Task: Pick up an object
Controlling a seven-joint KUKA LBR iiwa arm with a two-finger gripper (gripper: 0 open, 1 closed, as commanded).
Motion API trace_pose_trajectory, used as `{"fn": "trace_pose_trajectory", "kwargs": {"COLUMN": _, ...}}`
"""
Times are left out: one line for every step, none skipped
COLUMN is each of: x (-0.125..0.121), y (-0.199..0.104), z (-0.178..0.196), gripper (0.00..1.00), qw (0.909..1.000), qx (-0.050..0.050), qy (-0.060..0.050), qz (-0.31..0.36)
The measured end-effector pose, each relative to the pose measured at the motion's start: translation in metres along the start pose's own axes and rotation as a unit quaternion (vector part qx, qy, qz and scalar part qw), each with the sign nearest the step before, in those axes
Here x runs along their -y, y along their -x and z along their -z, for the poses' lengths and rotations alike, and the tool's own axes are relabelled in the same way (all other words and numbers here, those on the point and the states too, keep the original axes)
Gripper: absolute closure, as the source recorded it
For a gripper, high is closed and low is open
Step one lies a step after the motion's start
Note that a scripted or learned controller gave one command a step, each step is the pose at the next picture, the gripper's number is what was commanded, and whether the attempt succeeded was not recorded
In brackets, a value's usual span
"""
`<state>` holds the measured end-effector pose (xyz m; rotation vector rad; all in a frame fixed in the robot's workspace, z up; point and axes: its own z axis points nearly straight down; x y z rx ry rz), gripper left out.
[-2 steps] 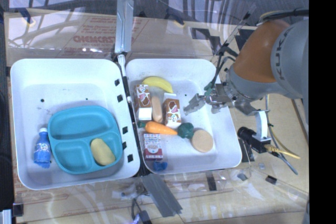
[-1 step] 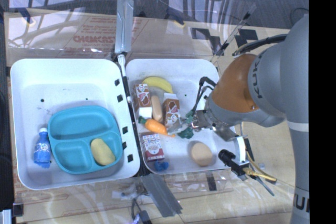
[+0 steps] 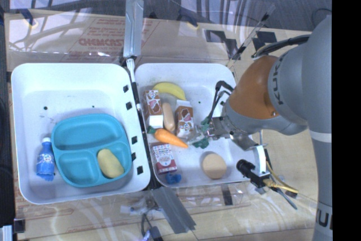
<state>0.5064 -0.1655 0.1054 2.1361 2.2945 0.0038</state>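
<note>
Two white bins sit side by side; the right bin [image 3: 186, 73] holds a banana [image 3: 171, 89], a carrot [image 3: 170, 137], snack packets and a tan ball [image 3: 214, 166]. The gripper [image 3: 203, 135] hangs low just right of the carrot; its grip cannot be made out. The left bin [image 3: 34, 82] holds a blue tray [image 3: 84, 135].

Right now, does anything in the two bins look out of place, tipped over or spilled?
Nothing looks spilled or damaged. The right bin is crowded: banana, carrot and small cartons lie jumbled and touching. In the left bin, a blue bottle lies on its side beside the blue tray, which holds a yellow potato-like item.
</note>
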Motion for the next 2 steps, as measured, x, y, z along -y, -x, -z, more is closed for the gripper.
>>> {"fn": "trace_pose_trajectory", "kwargs": {"x": -0.010, "y": 0.021, "z": -0.010, "gripper": 1.00, "qw": 0.9980, "qx": -0.001, "qy": 0.000, "qz": 0.064}}
{"fn": "trace_pose_trajectory", "kwargs": {"x": -0.021, "y": -0.045, "z": 0.131, "gripper": 1.00, "qw": 0.9945, "qx": -0.001, "qy": 0.002, "qz": 0.105}}
